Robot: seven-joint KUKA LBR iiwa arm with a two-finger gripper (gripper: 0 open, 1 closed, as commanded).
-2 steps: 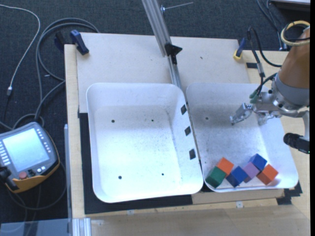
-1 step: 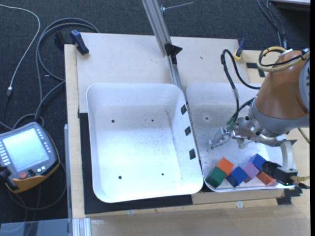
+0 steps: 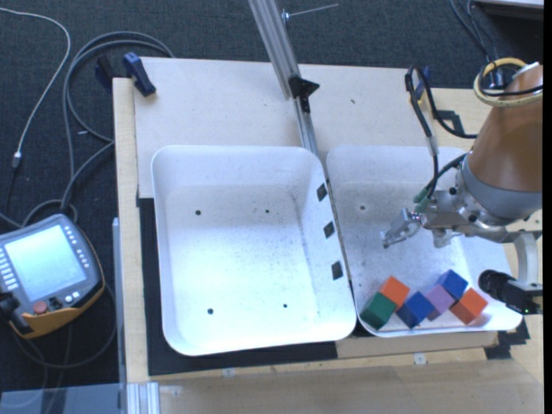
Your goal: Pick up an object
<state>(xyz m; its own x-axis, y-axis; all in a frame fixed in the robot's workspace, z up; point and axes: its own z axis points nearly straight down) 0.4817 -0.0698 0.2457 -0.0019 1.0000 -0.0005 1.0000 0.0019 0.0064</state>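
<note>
Several small blocks lie clustered at the near edge of the right bin (image 3: 371,179): a green block (image 3: 377,310), an orange block (image 3: 395,290), a blue block (image 3: 417,308), a purple block (image 3: 440,301), a second blue block (image 3: 453,283) and a second orange block (image 3: 470,305). My gripper (image 3: 421,235) hangs over the middle of the right bin, above and behind the blocks and apart from them. Its two metal fingers (image 3: 398,232) stand spread, with only white bin floor between them.
The left bin (image 3: 172,171) sits beside the right one, with a shared wall between them. An aluminium bar (image 3: 274,33) slants down to the bins' far junction. A teach pendant (image 3: 43,270) and cables lie on the floor at left.
</note>
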